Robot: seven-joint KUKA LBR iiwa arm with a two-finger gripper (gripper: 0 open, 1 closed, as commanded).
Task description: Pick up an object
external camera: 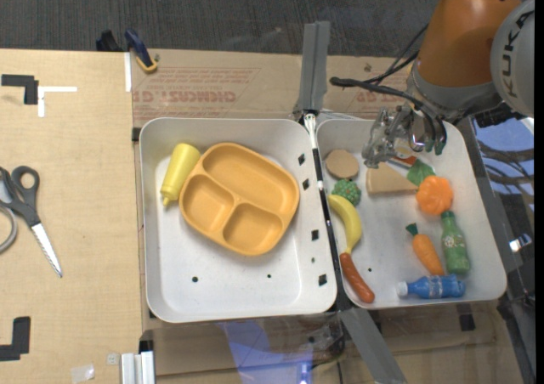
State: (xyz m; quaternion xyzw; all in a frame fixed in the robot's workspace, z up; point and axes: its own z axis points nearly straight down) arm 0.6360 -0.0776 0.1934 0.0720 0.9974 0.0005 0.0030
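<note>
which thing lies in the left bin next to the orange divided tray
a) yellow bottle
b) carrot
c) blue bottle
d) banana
a: the yellow bottle lies against the left edge of the orange divided tray in the left bin, while the banana, blue bottle and carrot all sit in the right bin.

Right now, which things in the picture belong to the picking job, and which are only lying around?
For the job:
- end effector above the right white bin
- yellow toy banana
- orange toy carrot
- blue plastic bottle
- red toy sausage

Lying about:
- grey-handled scissors
- blue clamp
</note>
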